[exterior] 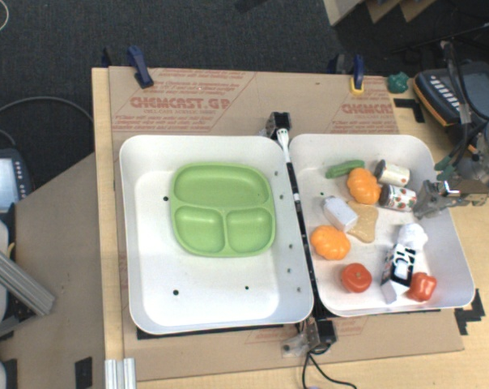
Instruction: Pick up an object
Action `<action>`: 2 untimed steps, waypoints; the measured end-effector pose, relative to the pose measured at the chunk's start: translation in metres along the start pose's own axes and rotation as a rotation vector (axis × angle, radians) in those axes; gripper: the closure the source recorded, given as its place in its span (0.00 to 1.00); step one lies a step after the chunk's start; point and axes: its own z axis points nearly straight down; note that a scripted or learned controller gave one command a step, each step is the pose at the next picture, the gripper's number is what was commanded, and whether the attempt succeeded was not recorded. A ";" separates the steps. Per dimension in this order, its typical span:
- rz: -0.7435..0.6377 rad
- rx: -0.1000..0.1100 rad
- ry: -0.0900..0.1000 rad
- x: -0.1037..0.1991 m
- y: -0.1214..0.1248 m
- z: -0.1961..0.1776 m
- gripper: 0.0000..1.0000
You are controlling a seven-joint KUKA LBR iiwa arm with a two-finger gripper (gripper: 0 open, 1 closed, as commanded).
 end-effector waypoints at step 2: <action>0.002 -0.004 -0.001 -0.018 0.017 0.047 1.00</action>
